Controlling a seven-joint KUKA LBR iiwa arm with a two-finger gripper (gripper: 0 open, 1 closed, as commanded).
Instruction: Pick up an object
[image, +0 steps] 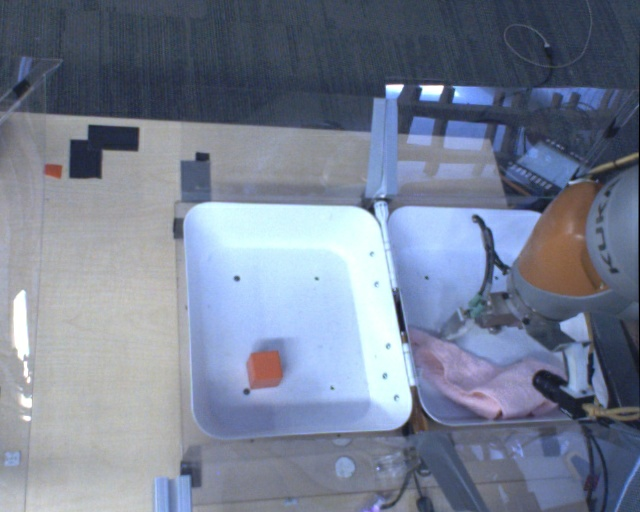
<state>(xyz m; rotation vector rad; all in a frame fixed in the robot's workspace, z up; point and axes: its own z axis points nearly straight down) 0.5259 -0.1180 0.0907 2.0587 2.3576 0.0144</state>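
A pink cloth lies crumpled along the near wall of the right bin, just below and nearer than my pincer. Whether my pincer is released or clenched, I cannot tell. Farther left, an orange block sits in the left bin.

A single fixed camera looks down at a slant from above the bench, far enough to take in both white bins, with the arm entering right of them.
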